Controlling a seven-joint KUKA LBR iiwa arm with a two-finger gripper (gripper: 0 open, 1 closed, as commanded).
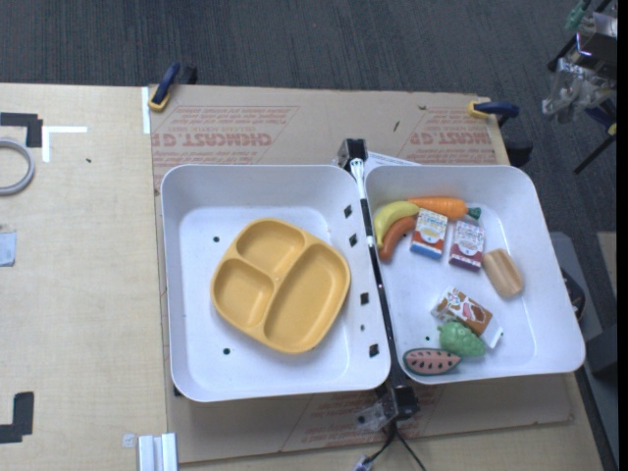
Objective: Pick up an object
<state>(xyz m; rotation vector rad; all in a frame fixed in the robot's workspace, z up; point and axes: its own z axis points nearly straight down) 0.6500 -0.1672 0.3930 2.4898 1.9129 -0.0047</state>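
The right bin (pixel 549 263) holds several toy foods. A yellow banana (pixel 391 213) and a brown sausage (pixel 393 236) lie at its back left, with an orange carrot (pixel 440 205) beside them. Two small cartons (pixel 429 234) (pixel 467 244) stand in the middle, next to a tan bread piece (pixel 502 272). Nearer the front lie a printed packet (pixel 463 310), a green vegetable (pixel 461 340) and a watermelon slice (pixel 432 362). My gripper (pixel 569 96) hangs at the top right, beyond the right bin's far corner and well apart from every object.
The left bin (pixel 186 292) holds a yellow divided plate (pixel 282 285). Both bins rest on a cardboard sheet (pixel 226 130) held by blue clamps (pixel 167 84). Dark floor lies beyond the bench at the back and right.
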